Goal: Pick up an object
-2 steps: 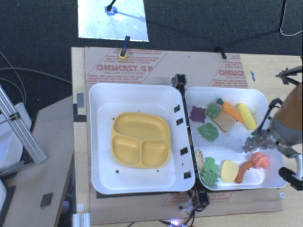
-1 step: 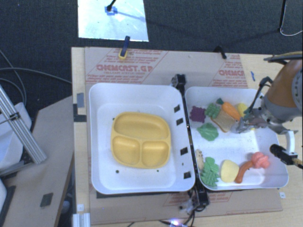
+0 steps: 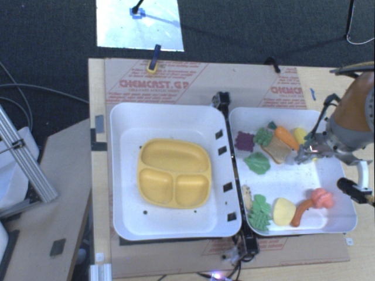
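The 2 white bins look like smooth, shiny plastic. The yellow tray far to the left of the gripper is smooth, dull plastic. The toy foods near the gripper, like the orange carrot and green leaf, look like soft matt plastic. The gripper looks like bare shiny metal. The bench is covered in brown paper with red print.

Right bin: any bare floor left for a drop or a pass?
Yes: a bare strip across the middle of the right bin, between the green leaf and the pink piece. The top is crowded around the bread slice and carrot, with the tool there.
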